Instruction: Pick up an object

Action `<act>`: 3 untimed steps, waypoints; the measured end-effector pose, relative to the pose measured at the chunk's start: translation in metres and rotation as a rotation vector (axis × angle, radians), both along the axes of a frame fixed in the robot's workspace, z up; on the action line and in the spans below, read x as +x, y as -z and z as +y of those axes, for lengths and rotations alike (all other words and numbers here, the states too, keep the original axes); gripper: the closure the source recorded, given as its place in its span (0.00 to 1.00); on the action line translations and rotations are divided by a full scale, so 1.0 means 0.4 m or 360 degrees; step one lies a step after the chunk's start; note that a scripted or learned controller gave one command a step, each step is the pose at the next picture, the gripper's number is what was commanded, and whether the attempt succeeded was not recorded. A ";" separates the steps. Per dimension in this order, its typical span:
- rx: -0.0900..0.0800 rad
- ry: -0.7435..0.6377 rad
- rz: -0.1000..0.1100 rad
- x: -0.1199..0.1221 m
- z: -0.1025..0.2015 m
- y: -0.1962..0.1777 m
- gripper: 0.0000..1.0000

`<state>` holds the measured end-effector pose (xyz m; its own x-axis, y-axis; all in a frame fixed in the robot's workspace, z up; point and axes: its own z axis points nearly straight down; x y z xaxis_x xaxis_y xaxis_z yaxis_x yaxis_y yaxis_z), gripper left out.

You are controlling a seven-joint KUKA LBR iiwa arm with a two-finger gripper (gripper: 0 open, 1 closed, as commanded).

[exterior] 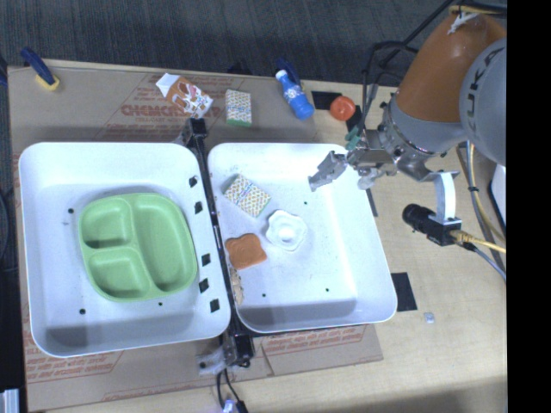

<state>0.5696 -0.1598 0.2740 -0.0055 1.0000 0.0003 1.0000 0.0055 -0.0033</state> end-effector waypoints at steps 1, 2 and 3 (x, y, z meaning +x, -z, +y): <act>-0.0001 0.0002 0.0005 -0.181 -0.131 0.215 0.00; 0.0003 -0.0004 0.0001 -0.233 0.011 0.456 0.00; 0.0001 0.0001 -0.0004 -0.057 -0.030 0.432 0.00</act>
<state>0.5468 -0.1719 0.1014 -0.0050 1.0000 0.0008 1.0000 0.0050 -0.0010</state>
